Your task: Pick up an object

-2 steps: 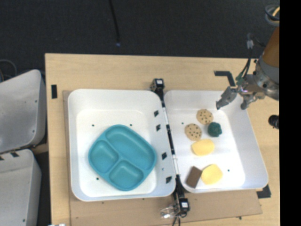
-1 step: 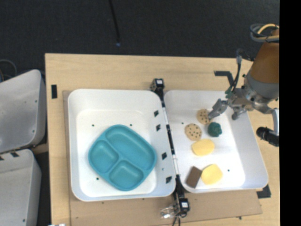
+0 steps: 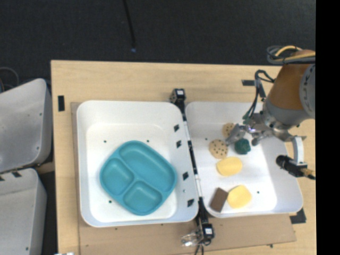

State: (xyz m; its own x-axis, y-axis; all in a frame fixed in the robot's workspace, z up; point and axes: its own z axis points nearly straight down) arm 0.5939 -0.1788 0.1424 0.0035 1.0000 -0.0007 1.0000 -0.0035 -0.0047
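My gripper (image 3: 244,137) hangs over the right bin (image 3: 281,195), near its middle, under the grey wrist with the orange band. Its two grey fingers (image 3: 234,135) stand spread apart, open. A small dark green round object (image 3: 243,146) lies just below and between the fingertips, and a gap shows on each side of it. Left of it lie a speckled cookie (image 3: 218,149) and a second cookie (image 3: 228,128), partly hidden by the left finger. Two yellow lumps (image 3: 229,167) (image 3: 239,196) and a brown block (image 3: 219,199) lie nearer the bin's front.
The left bin (image 3: 95,121) holds a blue divided plate (image 3: 138,177). A ridge with black clips (image 3: 189,153) separates the two bins. Bare white floor shows at the right bin's far right.
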